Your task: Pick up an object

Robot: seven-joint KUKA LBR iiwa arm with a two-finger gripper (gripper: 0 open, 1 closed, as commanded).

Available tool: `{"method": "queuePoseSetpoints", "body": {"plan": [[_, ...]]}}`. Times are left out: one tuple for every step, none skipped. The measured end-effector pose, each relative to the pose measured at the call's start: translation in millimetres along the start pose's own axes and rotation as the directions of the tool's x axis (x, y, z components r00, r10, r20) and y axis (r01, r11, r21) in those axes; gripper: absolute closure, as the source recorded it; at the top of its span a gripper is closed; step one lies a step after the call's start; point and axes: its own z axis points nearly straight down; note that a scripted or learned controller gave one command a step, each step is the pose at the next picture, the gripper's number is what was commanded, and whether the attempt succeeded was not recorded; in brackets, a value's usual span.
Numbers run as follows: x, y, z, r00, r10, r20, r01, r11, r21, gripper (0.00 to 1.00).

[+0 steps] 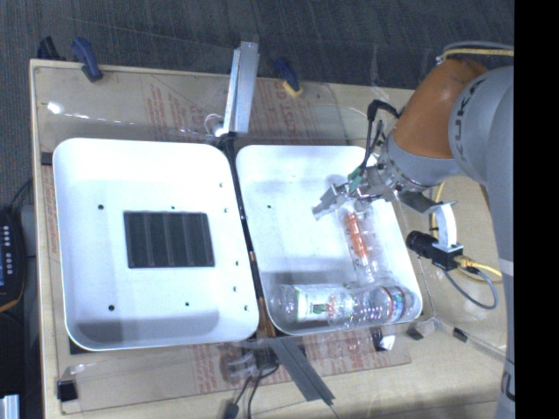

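The hand [336, 197], whose grip I cannot tell, hovers just above a clear bottle [362, 243].

I'm looking down on a robotics lab cell, not a home or a shop. The worktop [349, 369] is a plain board printed with red text and held by blue clamps [87, 59] along the upper edge of the frame. Two shallow white bins [79, 234] sit side by side in the middle of it, split by a metal bar. Cables [476, 282] trail at the right beside the grey and orange arm [454, 120]. Dark carpet fills the top.
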Motion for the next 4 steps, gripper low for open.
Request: {"method": "queuePoseSetpoints", "body": {"plan": [[-5.1, -13.7, -6.0, 0.999, -0.036, -0.002, 0.036, 0.999, 0.002, 0.00], [-7.7, -2.6, 1.3, 0.999, -0.038, 0.001, 0.038, 0.999, 0.000, 0.00], [-8.0, 6.2, 1.4, 0.997, -0.076, 0.002, 0.076, 0.997, -0.003, 0.00], [-10.6, 18.3, -1.0, 0.995, -0.095, 0.001, 0.095, 0.995, -0.003, 0.00]]}}
